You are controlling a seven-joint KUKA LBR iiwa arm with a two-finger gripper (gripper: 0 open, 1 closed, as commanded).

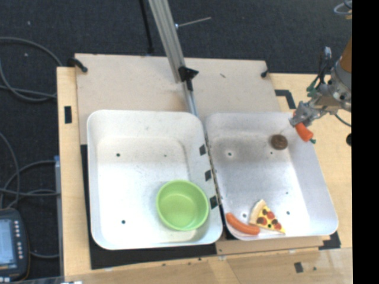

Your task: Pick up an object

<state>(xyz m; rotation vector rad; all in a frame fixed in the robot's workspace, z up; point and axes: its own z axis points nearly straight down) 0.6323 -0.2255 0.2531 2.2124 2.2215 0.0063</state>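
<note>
Gripping orange carrot, fingers closed

A light wooden bench is seen from above, and a paler board is laid across its far part. 2 shallow white bins are set on it side by side, touching along their inner edges: the left bin and the right bin. Small black brackets are fixed at the board's far corners.
</note>
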